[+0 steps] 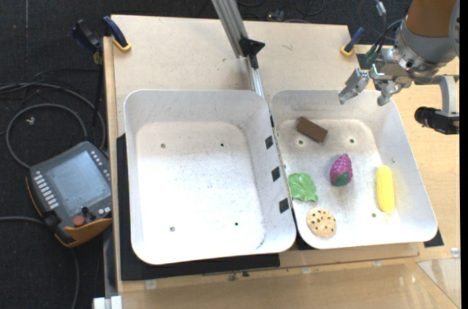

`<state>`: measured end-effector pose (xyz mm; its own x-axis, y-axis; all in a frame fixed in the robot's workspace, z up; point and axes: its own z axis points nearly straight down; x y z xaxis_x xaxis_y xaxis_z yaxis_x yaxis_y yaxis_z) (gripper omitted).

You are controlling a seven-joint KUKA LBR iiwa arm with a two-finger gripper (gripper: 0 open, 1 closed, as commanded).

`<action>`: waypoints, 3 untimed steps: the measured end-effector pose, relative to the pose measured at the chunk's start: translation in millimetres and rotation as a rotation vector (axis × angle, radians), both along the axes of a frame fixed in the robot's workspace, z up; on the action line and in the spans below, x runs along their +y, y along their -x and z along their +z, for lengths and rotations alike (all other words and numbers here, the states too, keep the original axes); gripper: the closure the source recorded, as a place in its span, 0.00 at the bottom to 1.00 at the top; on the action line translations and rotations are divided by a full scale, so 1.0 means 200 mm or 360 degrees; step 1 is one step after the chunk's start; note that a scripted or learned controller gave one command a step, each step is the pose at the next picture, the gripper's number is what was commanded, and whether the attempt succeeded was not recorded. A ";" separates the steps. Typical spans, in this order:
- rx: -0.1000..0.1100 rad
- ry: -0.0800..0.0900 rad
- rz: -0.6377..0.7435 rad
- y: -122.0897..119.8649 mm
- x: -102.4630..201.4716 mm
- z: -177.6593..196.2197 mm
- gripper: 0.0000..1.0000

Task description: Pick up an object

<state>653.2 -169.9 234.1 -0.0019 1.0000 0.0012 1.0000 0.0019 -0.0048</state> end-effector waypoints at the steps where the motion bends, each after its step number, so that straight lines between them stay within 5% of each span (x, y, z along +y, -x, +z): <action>1: -0.0007 0.0003 0.0003 0.00 0.00 0.01 0.00; 3: 0.0001 0.0001 -0.0003 0.02 0.02 -0.63 0.00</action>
<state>649.1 -166.4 108.8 -0.0003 1.0000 0.0006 1.0000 0.0003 -0.0055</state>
